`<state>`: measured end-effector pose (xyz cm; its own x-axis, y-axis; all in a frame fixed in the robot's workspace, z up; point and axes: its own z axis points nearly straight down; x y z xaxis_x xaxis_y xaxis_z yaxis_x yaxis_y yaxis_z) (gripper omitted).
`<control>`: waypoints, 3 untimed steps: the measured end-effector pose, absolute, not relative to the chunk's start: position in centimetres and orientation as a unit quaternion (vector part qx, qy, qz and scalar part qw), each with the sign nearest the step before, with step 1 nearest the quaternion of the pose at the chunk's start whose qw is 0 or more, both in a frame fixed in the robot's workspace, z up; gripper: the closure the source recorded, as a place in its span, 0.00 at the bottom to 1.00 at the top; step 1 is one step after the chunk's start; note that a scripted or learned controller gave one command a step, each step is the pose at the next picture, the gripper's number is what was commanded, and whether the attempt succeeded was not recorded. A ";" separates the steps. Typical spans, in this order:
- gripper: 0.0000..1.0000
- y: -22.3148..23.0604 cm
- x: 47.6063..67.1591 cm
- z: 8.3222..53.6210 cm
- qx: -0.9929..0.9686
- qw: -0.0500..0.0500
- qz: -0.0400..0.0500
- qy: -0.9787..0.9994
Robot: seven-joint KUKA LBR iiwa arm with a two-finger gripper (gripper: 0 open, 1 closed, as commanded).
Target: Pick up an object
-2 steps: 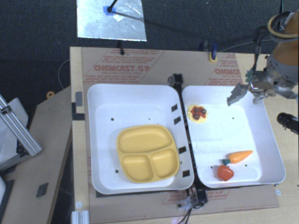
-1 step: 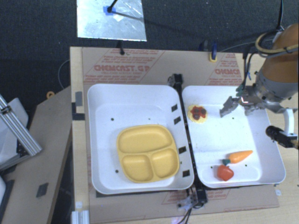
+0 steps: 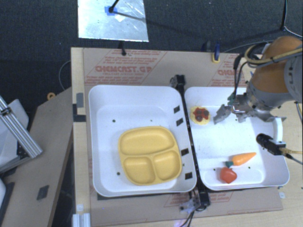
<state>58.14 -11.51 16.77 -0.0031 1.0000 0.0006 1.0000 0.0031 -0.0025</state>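
Camera view: claw (image 3: 221,114) tips blurred beside small pizza (image 3: 200,115).

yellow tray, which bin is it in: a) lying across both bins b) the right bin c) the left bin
c: the yellow tray lies flat inside the left bin, while the carrot and the tomato sit in the right bin.
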 end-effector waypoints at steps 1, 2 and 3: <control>0.00 -11.9 58.3 10.6 -0.707 0.001 0.001 -0.707; 1.00 -12.0 58.5 12.1 -0.707 -0.002 -0.001 -0.708; 1.00 -11.8 59.1 16.5 -0.706 -0.002 -0.002 -0.709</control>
<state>59.12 -11.81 16.52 -0.0045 1.0000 -0.0012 1.0000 0.0045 0.0058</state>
